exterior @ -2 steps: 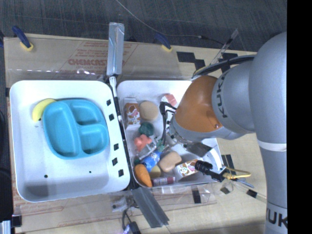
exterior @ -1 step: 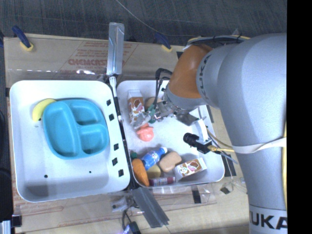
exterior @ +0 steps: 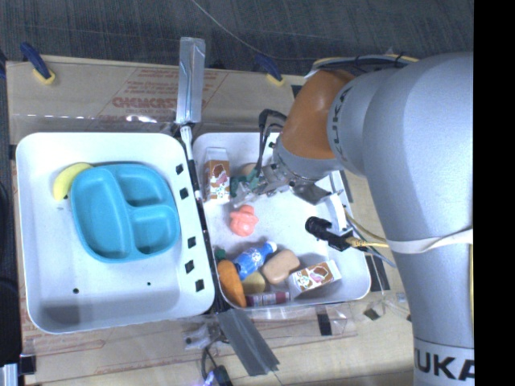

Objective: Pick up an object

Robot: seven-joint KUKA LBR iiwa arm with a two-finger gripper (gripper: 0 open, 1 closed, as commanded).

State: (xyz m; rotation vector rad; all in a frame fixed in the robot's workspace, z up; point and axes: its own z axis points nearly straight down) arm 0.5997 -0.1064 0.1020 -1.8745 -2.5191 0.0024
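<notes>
One pink toy [exterior: 242,219] lies just below and slightly left of the gripper [exterior: 251,182], within the right bin [exterior: 354,289]; I cannot tell the gripper's state, so the next move looks like a short descent

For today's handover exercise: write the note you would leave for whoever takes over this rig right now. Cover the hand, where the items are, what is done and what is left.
Hand: low in the right bin, near its upper left corner; grip state unclear, nothing visibly held.
Right bin items: small carton by the hand, pink toy mid-bin, blue bottle, carrot, bread roll and boxed carton along the near edge.
Left bin: blue divided tray, banana tucked behind it.
Done: nothing lifted.
Left: grasp one item and raise it.
</notes>
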